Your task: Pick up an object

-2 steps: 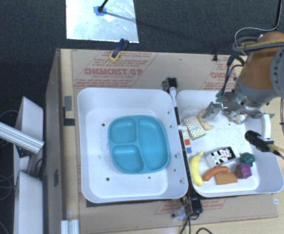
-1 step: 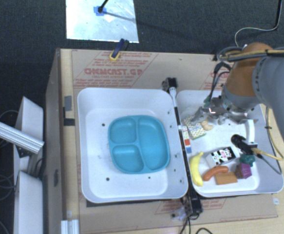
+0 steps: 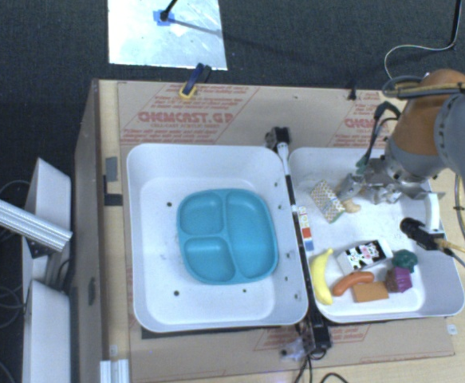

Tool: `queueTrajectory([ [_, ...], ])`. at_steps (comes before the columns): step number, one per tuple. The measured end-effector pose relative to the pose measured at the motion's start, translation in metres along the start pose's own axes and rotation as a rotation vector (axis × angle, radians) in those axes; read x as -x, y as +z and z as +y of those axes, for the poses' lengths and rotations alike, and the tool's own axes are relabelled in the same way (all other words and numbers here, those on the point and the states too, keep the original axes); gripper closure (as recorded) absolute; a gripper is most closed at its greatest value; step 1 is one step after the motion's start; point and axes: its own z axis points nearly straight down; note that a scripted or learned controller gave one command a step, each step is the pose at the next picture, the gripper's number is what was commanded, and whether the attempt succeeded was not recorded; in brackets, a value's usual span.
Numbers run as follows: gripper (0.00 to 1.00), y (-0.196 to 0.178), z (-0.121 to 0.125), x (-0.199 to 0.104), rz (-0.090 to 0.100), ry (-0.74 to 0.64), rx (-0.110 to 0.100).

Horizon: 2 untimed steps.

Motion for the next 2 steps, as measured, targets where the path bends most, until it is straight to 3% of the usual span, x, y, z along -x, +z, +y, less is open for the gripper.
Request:
queueTrajectory([
  [1, 0.0, -0.026, 0.011, 0.012, 0.008, 0.0, -0.008],
  [2, 0.0, 0.001, 0.031, 0.031, 0.048, 0.0, -0.065],
])
